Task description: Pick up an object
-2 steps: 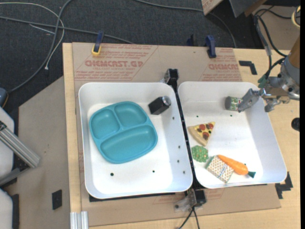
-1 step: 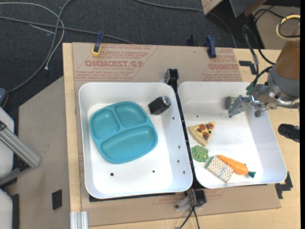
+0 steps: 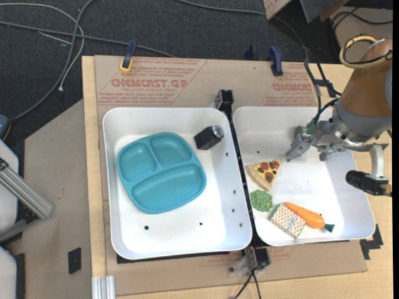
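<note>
My gripper (image 3: 310, 152) hangs over the upper middle of the right bin (image 3: 349, 226), open, with bare white floor between its fingers. A toy pizza slice (image 3: 265, 172) lies just below and left of it. Further toward the front of that bin lie a green leafy toy (image 3: 261, 200), an orange carrot (image 3: 305, 215) and a tan patterned block (image 3: 287, 220) touching the carrot. In the left bin (image 3: 124, 229) a blue divided plate (image 3: 162, 172) lies flat, and a small black object with a silver end (image 3: 208, 137) rests at the plate's upper right.
The grey arm with its orange band (image 3: 368, 86) comes in over the right bin's far right corner. A black part (image 3: 366, 180) sticks out over that bin's right rim. Clamps (image 3: 225, 98) sit where the two bins meet at the back.
</note>
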`<state>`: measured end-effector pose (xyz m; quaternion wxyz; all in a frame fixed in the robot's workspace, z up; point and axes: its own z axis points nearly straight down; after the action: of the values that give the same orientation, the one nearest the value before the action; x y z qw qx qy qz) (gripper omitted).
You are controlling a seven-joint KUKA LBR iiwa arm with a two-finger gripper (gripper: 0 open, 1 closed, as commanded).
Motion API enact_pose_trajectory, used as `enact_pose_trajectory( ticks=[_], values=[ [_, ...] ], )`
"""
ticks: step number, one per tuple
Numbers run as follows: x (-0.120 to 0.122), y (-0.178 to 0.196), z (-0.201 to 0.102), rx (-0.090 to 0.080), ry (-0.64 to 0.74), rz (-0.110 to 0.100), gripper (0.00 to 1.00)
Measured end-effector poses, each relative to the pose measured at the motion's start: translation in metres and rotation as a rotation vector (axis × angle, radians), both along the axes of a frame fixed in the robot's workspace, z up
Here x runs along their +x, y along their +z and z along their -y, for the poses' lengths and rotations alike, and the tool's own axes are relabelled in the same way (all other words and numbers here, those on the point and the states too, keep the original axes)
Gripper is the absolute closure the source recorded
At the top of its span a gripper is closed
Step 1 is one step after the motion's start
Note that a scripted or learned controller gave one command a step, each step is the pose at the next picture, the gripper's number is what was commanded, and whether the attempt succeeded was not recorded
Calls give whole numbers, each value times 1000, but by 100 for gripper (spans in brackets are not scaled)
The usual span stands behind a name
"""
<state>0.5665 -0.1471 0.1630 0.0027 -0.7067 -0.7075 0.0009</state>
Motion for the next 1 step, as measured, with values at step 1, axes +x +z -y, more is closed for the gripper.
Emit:
enact_pose_trajectory(
  ticks=[1],
  values=[
    [1, -62, -5, 0, -1, 0, 0]
  ],
)
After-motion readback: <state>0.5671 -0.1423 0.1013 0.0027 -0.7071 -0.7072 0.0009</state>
